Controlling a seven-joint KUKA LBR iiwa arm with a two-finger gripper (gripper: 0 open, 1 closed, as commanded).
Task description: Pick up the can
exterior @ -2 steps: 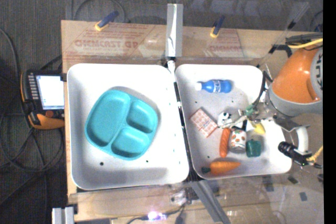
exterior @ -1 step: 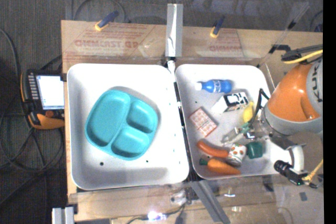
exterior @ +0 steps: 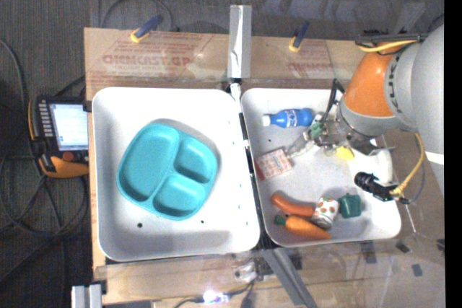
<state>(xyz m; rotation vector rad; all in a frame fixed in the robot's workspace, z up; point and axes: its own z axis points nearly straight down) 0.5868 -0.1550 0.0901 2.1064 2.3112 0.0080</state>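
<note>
Can [exterior: 326,210] lies in the right bin [exterior: 375,231] near the counter's front right corner, against two carrots [exterior: 292,205]. My pincer [exterior: 317,135] hangs beside the bottle [exterior: 289,117]; I cannot tell whether it is spread. I'd shift it toward the front edge and straddle the can clear of the carrots.

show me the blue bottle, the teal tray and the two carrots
blue bottle [exterior: 290,117], camera view, on its label
teal tray [exterior: 168,169], camera view, on the ridge between its compartments
carrots [exterior: 292,205], camera view, on the upper carrot's middle

The arm [exterior: 404,86] runs off the picture's right edge and covers the right bin's [exterior: 254,155] far right corner, its gripper [exterior: 321,132] too small and cluttered to tell the fingers' state.
</note>
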